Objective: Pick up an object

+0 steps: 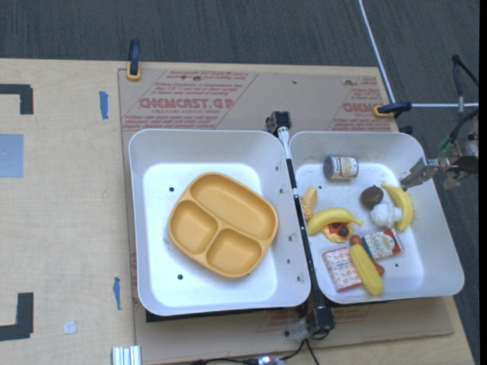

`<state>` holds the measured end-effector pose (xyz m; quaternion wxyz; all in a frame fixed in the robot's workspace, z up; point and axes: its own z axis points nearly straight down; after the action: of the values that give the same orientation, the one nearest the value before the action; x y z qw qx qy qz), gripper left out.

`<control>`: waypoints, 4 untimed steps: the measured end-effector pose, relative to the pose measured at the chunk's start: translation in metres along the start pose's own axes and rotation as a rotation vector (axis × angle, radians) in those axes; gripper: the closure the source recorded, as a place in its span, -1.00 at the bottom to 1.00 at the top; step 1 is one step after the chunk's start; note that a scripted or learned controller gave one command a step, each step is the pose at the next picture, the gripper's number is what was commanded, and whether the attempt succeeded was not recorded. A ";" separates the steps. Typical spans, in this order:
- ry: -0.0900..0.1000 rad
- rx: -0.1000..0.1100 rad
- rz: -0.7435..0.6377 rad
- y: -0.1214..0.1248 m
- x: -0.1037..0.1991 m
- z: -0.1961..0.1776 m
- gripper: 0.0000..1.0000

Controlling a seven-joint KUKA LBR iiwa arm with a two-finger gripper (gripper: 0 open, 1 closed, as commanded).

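Picking an object starts with choosing a free-standing target: the small can (340, 167) lies on its side near the far wall of the right bin (449, 276), apart from the rest. Nearer than the can, two bananas (332, 219), a corn cob (365, 268) and flat packets lie crowded together, some touching. The gripper (420, 175) sits at the bin's right rim, level with the can; whether it is released or clenched cannot be told. Approaching the can from above, across its narrow side, looks safest.
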<state>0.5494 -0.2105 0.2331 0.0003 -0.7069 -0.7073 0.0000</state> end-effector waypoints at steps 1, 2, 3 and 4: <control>-0.001 -0.003 0.000 -0.012 0.013 0.147 -1.00; -0.004 -0.008 0.001 -0.011 0.012 0.136 1.00; 0.001 0.001 0.000 -0.070 0.053 0.054 1.00; 0.001 0.001 0.000 -0.070 0.053 0.054 -1.00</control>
<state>0.4795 -0.1576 0.1787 0.0010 -0.7069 -0.7073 -0.0002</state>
